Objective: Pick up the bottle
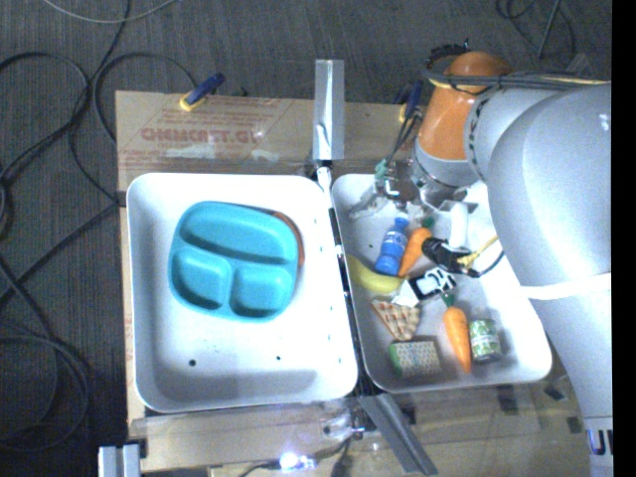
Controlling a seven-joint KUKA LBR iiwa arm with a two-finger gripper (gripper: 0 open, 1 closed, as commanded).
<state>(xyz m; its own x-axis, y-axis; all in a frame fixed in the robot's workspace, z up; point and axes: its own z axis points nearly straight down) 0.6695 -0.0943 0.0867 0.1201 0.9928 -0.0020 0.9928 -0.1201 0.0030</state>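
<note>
The left bin (149,266) holds a blue divided tray (237,259), which lies well apart from the bottle, across the wall where the two bins meet.

The bottle (393,246) is blue and lies in the right bin (527,361), toward that bin's far left part. A banana (370,276) touches the bottle's near end, and a carrot (414,251) lies just beside the bottle on its right, almost parallel with it. Nearer the camera than the bottle are a waffle piece (397,318), a green block (414,355), a second carrot (456,336) and a small green can (484,339).

The bottle's long axis runs from the near left to the far right, steeply, only slightly tilted from the bin's length. Its paler end, probably the cap, points away from the camera, toward the gripper; the darker base points to the banana.

The gripper (422,199) hangs just beyond the bottle's far end, slightly to its right, under the orange band of the arm (542,177). Whether the hand is spread or pressed together cannot be told; the wrist covers it.

The task looks unfinished: the bottle rests on the bin floor among the other things, and nothing shows it gripped. By this judgement the grasp and the lift both remain to be done.
</note>
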